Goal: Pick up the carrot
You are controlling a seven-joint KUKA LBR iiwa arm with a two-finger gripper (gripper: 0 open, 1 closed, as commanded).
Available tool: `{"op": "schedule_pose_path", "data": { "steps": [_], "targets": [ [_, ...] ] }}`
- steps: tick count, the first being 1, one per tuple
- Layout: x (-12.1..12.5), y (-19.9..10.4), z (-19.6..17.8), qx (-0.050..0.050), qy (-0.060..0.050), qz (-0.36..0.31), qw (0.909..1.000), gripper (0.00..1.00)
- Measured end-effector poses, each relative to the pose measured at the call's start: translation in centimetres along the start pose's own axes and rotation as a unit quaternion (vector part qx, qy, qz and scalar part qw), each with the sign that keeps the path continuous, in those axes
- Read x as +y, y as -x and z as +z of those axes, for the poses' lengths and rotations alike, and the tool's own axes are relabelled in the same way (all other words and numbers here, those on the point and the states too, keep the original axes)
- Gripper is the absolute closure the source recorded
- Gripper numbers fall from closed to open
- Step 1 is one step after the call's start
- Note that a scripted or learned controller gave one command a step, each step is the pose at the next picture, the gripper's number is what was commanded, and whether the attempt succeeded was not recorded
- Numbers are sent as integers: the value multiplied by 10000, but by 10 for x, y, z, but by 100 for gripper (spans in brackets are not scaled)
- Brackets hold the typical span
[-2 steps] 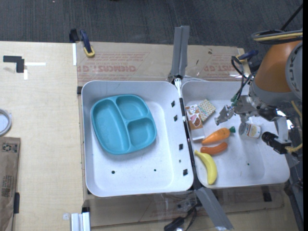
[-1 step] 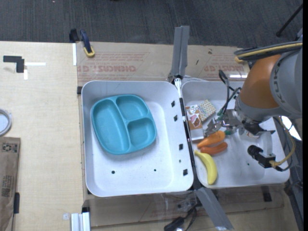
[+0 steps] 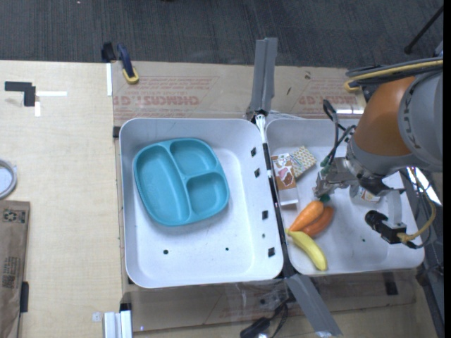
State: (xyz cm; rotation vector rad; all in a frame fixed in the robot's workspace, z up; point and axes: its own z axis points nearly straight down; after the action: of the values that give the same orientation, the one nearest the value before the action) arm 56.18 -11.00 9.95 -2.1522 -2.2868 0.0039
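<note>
Carrot (image 3: 312, 217), right bin: you are hovering the gripper (image 3: 325, 189) at its top end, grip state indiscernible; next, descend and clamp.

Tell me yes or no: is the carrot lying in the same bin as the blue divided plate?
No: the carrot lies in the right bin beside the banana, while the blue divided plate sits in the left bin.

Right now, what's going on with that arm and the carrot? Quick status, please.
Gripper over right bin, at carrot's top end. Carrot lying flat. Banana touching it below.
</note>
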Motion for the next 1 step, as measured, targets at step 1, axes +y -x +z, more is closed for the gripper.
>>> {"op": "schedule_pose_path", "data": {
  "steps": [1],
  "targets": [
    [37,-17,-92,-6,12,-29,10000,100]
  ]
}}
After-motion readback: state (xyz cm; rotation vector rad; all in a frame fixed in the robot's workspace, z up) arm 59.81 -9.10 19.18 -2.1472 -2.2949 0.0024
